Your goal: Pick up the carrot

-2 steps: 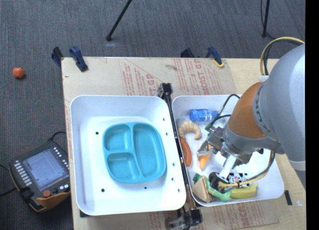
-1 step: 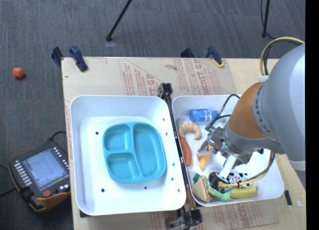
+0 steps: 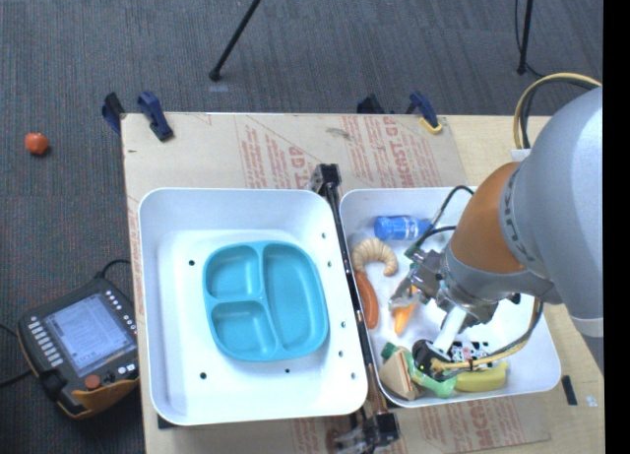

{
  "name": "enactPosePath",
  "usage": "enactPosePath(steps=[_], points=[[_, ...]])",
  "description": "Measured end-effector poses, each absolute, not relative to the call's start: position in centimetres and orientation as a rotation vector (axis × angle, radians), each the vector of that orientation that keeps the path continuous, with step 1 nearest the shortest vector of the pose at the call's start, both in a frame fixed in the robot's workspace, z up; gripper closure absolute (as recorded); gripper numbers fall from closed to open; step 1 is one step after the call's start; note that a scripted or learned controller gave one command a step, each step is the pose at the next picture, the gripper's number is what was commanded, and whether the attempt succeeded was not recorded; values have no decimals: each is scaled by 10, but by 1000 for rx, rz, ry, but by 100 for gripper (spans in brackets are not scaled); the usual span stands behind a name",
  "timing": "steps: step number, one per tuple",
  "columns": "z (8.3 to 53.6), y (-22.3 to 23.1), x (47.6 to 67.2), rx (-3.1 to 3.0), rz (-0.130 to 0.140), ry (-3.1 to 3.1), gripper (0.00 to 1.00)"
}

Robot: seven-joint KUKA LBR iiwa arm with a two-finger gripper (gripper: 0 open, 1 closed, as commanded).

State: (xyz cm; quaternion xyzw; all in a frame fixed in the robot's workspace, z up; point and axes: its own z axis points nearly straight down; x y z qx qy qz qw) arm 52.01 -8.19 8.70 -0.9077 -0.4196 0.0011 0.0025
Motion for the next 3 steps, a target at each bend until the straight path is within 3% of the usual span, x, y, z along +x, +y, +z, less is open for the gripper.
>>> enactPosePath(steps=[3], points=[[87, -82, 520, -2847, 4, -1316, 0]])
